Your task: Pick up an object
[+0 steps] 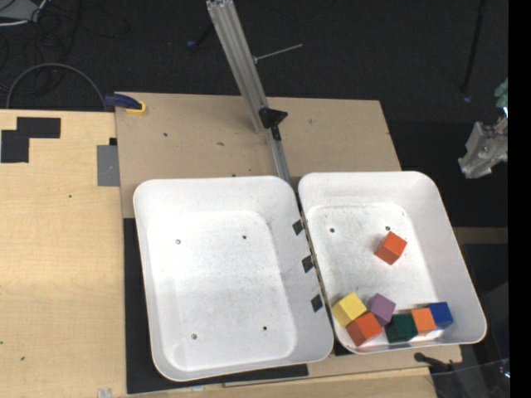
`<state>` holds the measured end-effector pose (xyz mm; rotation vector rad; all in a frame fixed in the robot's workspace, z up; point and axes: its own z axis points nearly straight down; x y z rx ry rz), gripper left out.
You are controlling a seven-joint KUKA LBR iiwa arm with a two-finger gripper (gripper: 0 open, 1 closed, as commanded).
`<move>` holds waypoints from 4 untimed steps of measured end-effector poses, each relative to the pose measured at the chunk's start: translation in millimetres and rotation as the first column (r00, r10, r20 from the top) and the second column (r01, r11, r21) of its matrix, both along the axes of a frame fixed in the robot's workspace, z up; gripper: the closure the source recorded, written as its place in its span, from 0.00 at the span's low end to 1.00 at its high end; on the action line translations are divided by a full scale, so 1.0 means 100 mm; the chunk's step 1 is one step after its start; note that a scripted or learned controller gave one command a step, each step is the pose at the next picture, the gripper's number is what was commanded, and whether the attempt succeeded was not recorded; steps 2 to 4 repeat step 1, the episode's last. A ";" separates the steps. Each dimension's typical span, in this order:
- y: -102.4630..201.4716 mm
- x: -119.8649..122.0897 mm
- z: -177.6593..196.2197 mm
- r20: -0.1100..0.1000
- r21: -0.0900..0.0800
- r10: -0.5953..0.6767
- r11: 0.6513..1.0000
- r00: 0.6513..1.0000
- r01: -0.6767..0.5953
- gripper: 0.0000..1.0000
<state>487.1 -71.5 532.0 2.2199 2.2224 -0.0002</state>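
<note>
The claw [483, 152] hangs off at the far right, outside the right bin [431, 193] and well apart from every block, and from up here I cannot tell how it is set. In that right bin an orange block [391, 247] sits alone near the middle, tilted. Along the near edge a cluster crowds together: yellow block [349, 307], purple block [382, 307], red block [363, 328], green block [401, 327], another orange cube [424, 318], and a blue block [441, 313]. The left bin [166, 201] lies just beside, on the table [191, 135].
</note>
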 end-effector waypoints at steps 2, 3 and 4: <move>0.79 0.30 -1.12 -0.011 0.001 0.004 1.000 1.000 -0.004 1.00; 0.79 0.30 -1.12 -0.011 0.001 0.004 1.000 1.000 -0.004 1.00; 0.79 0.30 -1.12 -0.011 0.001 0.004 1.000 1.000 -0.004 1.00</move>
